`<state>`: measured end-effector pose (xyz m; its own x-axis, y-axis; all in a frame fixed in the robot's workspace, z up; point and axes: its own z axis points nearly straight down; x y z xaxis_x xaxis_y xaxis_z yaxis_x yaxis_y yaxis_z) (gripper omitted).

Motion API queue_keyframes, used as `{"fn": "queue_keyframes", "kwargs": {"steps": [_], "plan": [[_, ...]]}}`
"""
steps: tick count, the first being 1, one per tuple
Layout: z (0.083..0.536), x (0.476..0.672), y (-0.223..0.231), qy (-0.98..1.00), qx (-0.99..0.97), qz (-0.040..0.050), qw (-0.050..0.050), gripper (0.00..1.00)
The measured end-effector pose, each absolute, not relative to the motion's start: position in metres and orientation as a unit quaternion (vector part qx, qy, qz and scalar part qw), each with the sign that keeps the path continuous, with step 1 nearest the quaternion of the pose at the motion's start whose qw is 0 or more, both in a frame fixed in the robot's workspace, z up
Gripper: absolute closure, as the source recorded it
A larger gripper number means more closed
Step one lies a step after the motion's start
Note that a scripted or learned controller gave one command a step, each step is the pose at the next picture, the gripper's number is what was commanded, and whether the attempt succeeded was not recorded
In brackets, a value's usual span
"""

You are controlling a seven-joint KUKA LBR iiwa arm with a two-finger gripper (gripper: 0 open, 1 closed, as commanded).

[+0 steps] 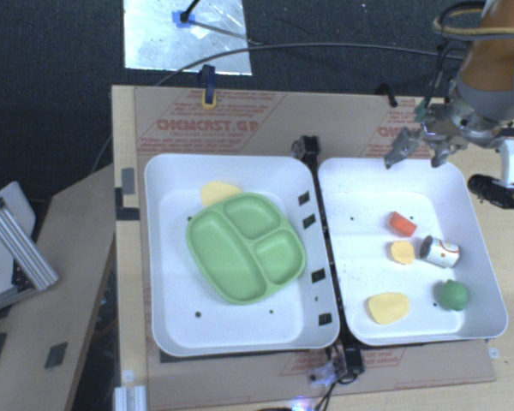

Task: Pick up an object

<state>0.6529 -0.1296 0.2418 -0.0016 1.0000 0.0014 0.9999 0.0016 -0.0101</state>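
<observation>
On the surface the right bin holds every piece untouched, and my pincer hangs spread and empty above its far rim, nothing lifted yet.

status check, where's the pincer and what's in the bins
Pincer open, above the right bin's far edge, holding nothing. Orange block, two yellow pieces, small can, green ball lying loose there. Green tray in left bin, nothing blocking.

Orange block (small) lies in right bin.
</observation>
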Motion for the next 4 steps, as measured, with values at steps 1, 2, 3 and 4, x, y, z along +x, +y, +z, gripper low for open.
{"fn": "queue_keyframes", "kwargs": {"steps": [1,2,3,4], "plan": [[0.249,0.655,-0.129,-0.708,-0.706,-0.0006,-0.001,0.00],[0.208,0.656,-0.128,-0.708,-0.706,0.0005,0.000,0.00],[0.147,0.655,-0.134,-0.707,-0.707,0.0010,0.001,0.00],[0.088,0.653,-0.141,-0.707,-0.707,0.0009,0.001,0.00]]}}
